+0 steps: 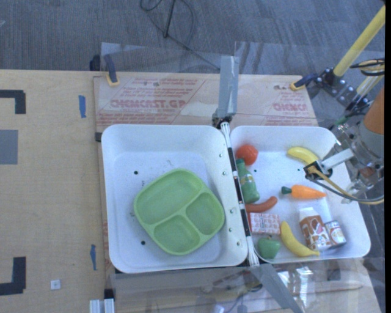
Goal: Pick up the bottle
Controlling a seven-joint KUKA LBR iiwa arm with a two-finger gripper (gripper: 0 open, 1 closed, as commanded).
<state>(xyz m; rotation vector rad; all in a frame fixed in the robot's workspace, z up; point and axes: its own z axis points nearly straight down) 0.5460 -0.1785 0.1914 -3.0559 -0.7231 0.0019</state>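
Around bottle [247, 183]: blocked view-left by divider wall [231, 177], at far end by tomato [247, 154], at near end by sausage [261, 205]. Bare bin floor [275, 173] view-right, up to carrot [305, 192]. Crowded nearer corner: pink box [264, 223], apple [267, 247], banana [296, 240].

You have a pale wooden worktop [49, 183], with black corner marks [13, 101] and short blue tape strips [82, 106] on its left part. A brown cardboard sheet [159, 101] with red print lies toward the far edge, crossed by a grey tape strip [227, 85]. Beyond is grey carpet floor [73, 30] with a dark cable [165, 18] looped on it. Light is even.
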